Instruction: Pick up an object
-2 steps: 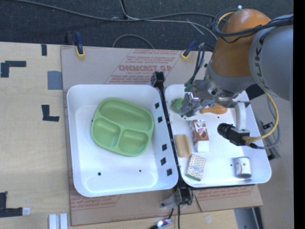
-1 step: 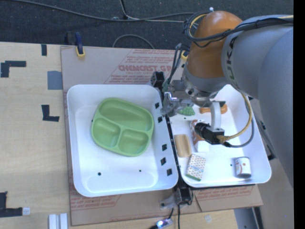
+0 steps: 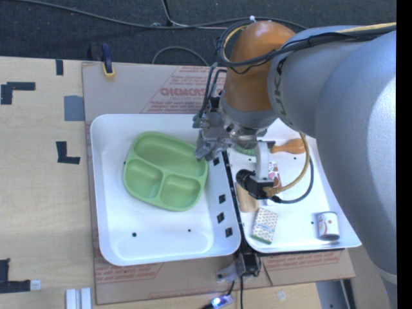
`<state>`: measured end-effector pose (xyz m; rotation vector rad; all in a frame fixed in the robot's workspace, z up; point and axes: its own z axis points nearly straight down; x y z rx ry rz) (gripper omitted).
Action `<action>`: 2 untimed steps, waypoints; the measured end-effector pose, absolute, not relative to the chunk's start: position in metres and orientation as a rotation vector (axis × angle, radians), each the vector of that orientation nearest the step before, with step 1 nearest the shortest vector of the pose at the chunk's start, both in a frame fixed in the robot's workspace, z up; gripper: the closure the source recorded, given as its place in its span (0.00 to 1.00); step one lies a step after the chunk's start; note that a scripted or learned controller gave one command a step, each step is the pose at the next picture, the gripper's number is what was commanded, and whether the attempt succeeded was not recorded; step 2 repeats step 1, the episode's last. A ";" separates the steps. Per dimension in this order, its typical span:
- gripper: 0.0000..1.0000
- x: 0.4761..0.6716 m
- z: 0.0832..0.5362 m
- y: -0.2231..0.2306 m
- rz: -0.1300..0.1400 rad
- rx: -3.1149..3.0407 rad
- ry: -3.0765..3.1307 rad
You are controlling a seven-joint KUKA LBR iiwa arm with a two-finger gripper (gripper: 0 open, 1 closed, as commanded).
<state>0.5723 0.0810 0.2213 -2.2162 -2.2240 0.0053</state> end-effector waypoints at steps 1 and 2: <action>0.00 0.572 0.222 0.080 0.004 -2.217 -2.223; 0.00 0.572 0.222 0.080 0.004 -2.217 -2.223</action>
